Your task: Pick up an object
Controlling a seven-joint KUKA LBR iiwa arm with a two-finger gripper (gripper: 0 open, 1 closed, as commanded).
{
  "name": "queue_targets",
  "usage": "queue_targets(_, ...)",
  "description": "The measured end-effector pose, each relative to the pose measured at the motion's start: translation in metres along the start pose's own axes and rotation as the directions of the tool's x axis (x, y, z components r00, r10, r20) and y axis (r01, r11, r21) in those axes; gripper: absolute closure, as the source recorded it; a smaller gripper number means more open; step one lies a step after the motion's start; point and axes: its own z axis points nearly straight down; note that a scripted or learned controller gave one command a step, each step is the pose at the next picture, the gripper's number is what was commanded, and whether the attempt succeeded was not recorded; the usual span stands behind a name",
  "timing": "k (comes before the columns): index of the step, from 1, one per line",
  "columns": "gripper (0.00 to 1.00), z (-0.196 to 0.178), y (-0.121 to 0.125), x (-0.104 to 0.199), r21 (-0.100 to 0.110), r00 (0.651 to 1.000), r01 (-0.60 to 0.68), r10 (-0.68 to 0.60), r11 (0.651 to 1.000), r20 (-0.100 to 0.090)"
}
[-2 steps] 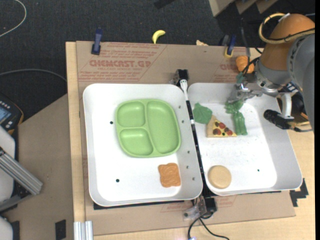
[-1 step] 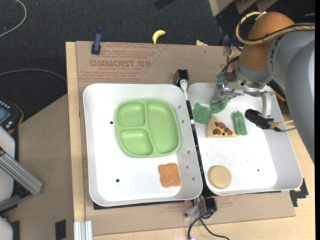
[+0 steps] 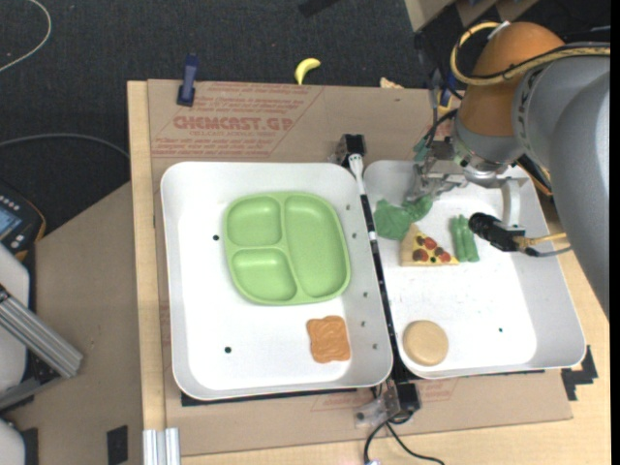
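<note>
Nearest, in the front corner of the right bin point(image 3: 504, 303): tan disc point(image 3: 425, 342), flat and free. Across the divider in the left bin point(image 3: 184, 260), an orange waffle point(image 3: 328, 338) lies near the front edge, well apart from the arm. Behind it is a green plate point(image 3: 288, 246), mid-bin, its compartments bare. Middle of the right bin: pizza slice point(image 3: 426, 248) lying flat, with green sticks point(image 3: 465, 239) just beside it on the arm's side. Just behind the slice and close to the divider is a green lump point(image 3: 392, 221), crumpled and leafy-looking; it touches the slice's tip or nearly so, can't say which. The gripper point(image 3: 422, 199) sits low at the far end of the right bin, over the lump's far edge, in contact or just short of it. Jaws: cannot tell whether released or clenched, too small and cluttered by wrist hardware; no object seen held. The arm point(image 3: 572, 114) reaches in from the right. Farther back on the bench point(image 3: 242, 114), a blue clip point(image 3: 188, 80) sits at the far-left corner, and a banana point(image 3: 307, 69) lies just past the far edge on dark floor. Step, my read: approach onto the lump, grasp not confirmed, nothing lifted, so the task is early. The next move calls for seating the jaws around the lump's bulk, clamping, then lifting straight up clear of the bin wall. The lump looks soft, so it may slip out or drag the slice along.
</note>
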Motion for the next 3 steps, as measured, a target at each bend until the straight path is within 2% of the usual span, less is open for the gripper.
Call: queue_targets(3, 1.00, -0.031, 0.002, 0.000, -0.008, 1.000, -0.001, 0.001, 1.000, 0.001)
